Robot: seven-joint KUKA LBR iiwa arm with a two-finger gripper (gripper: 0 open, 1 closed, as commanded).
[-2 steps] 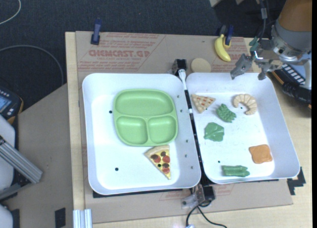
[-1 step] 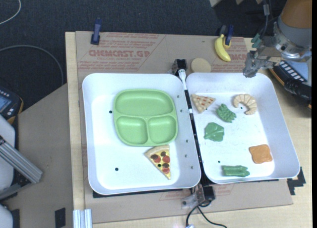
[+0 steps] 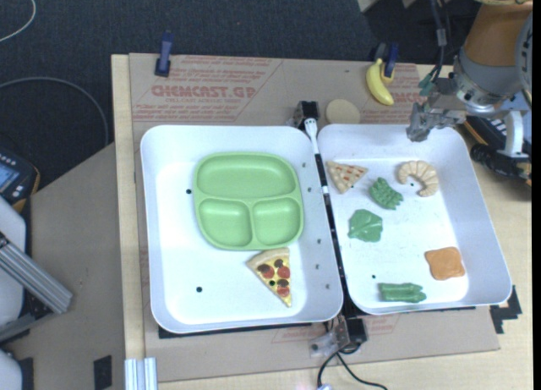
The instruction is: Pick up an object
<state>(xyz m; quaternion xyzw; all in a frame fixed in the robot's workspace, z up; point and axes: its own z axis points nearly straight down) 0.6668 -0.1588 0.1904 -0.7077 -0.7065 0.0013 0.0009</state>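
Note:
My gripper [image 3: 420,130] hangs over the far edge of the right bin [image 3: 482,211], above and a little right of the croissant [image 3: 419,177]. Nothing shows between its fingers. In that bin lie a waffle wedge [image 3: 346,175], a dark green leafy piece [image 3: 386,193], a second green leaf [image 3: 365,226], an orange nugget [image 3: 445,263] and a green bean pod [image 3: 401,293]. The left bin [image 3: 165,211] holds a green divided plate [image 3: 248,199] and a pizza slice [image 3: 275,274].
A yellow banana [image 3: 379,84] and a tan round disc [image 3: 342,112] lie on the cardboard behind the bins. Blue clamps [image 3: 163,56] grip the board's far edge. Cables and black fittings sit to the right of the right bin.

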